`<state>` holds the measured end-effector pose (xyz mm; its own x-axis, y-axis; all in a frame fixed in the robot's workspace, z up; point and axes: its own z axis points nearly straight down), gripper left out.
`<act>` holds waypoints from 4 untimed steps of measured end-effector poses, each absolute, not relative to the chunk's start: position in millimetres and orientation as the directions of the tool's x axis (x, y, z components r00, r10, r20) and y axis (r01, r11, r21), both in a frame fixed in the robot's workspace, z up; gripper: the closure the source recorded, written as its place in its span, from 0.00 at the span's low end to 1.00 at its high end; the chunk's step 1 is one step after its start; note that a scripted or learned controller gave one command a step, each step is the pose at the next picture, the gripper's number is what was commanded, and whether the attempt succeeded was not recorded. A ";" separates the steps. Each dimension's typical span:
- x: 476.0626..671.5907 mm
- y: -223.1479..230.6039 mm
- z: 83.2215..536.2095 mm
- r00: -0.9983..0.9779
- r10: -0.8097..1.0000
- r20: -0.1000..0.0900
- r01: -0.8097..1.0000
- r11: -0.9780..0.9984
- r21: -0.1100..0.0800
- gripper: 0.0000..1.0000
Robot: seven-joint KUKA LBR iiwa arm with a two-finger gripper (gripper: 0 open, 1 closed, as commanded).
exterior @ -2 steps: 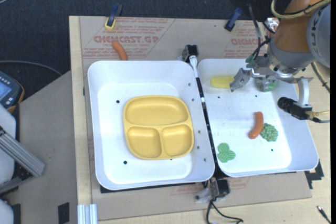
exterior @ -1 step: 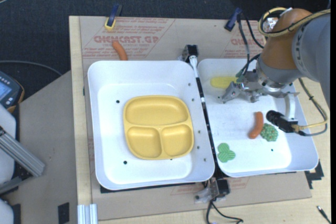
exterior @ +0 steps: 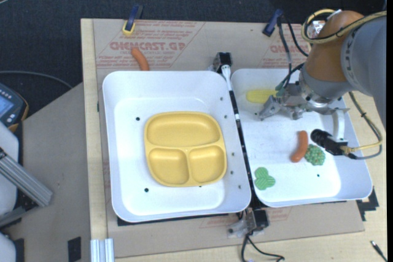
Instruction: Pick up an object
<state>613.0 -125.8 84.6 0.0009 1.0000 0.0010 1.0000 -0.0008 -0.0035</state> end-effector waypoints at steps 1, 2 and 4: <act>613.7 -126.1 95.7 0.002 1.000 0.000 1.000 -0.002 0.000 1.00; 617.5 -130.0 159.3 0.000 1.000 -0.002 1.000 0.000 0.007 1.00; 620.6 -127.7 226.9 -0.001 1.000 -0.002 1.000 0.001 0.006 1.00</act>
<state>620.6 -127.7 226.9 -0.0013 1.0000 -0.0016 1.0000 0.0013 0.0058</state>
